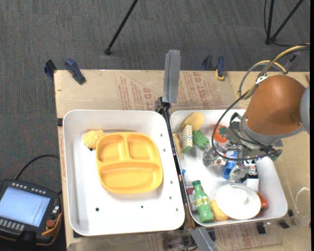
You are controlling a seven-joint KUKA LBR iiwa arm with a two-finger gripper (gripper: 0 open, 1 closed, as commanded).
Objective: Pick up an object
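Directly beneath the gripper (235, 158), low over the right bin (278, 184), lies a jumble of small toys (227, 163); whether it is open or closed cannot be told. Any pick proceeds straight down.

Grey carpet (52, 25) around a cardboard-topped bench (120, 90).

Dark ribbed floor across upper and left frame, evenly lit, no hard shadows. Black stand legs: one (124, 19) slanting down from top centre to a foot, another (276, 14) at upper right. Printed red lettering on brown board along bench's far edge. Blue clamps (73, 70) at upper-left corner of bench, more (213, 65) at its far edge right of centre. Grey upright post (171, 82) at mid-bench. Pendant (23, 212) with lit screen on floor at lower left, black cable (26, 166) looping up above it.
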